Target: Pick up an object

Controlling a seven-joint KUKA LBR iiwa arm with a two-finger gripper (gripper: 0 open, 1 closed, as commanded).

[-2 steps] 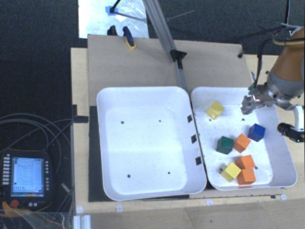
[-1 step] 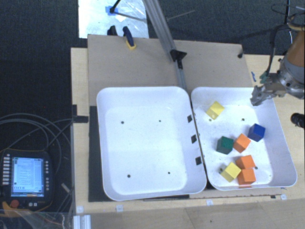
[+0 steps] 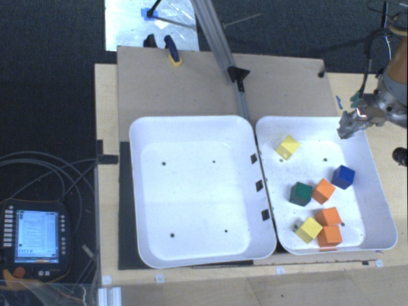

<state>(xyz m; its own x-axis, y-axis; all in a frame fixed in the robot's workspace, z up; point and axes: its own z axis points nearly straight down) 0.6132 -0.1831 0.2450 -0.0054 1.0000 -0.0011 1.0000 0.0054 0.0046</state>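
The right bin (image 3: pixel 376 190) holds several small blocks. A yellow block (image 3: pixel 287 148) lies near its back left. A blue block (image 3: pixel 343 176) sits toward the right wall, with an orange block (image 3: pixel 324 190) and a dark green block (image 3: pixel 301 194) beside it. At the front are a second yellow block (image 3: pixel 310 229) and two more orange blocks (image 3: pixel 329 227) close together. My gripper (image 3: pixel 350 125) hangs over the bin's back right corner, above and apart from all the blocks. Nothing shows between its tips.
The left bin (image 3: pixel 141 190) stands beside the right one, their walls meeting in the middle. A grey pole (image 3: pixel 213 27) slants across the bench's back. A teach pendant (image 3: pixel 33 238) lies on the floor at the left, with cables around it.
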